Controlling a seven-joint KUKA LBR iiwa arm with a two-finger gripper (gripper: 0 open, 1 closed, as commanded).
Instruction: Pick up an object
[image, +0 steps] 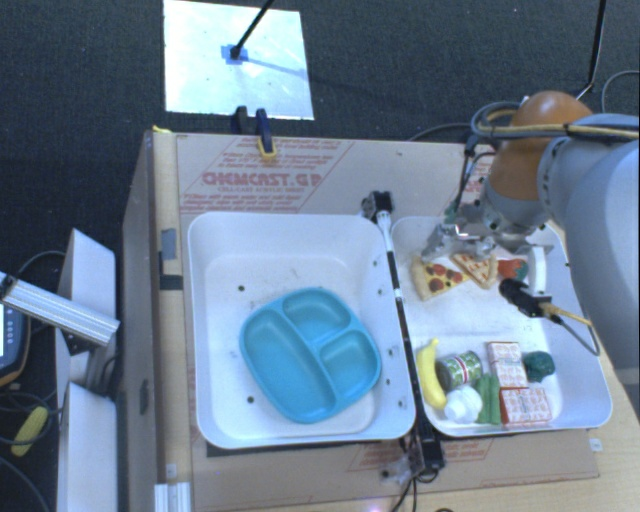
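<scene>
Orange-and-yellow toy pizza slice (437, 278): found it flat in far half of rt bin (592, 405), close to that bin's left wall. Saw second slice (477, 268) just to its right, pointed toward it; couldn't tell whether touching. Spotted gripper (462, 238) just beyond both slices on far side, low over bin. Traced it back to orange band (520, 170) and grey arm (600, 190), reaching in from right. Grip state: couldn't tell, released or clenched. Couldn't tell either whether in contact w/ a slice.

Noted small red item (512, 268) just right of second slice.

Moved nearer in same bin. Found banana (430, 372) along left wall and can (460, 368) w/ green label just right of it. Saw white bottle (462, 405) on near side of can, touching or nearly so, and green item (488, 398) against bottle's right side. Counted two red-and-white boxes: far box (505, 360) and near box (525, 405), close together. Saw dark green lump (540, 365) just right of far box.

Spotted long stick (380, 207) w/ black head at far end, lying along divide btw bins.

Found blue divided plate (310, 352) in left bin (205, 300), three compartments, sat toward near right corner.

Noted both bins on cardboard sheet (270, 175) w/ red print.
</scene>
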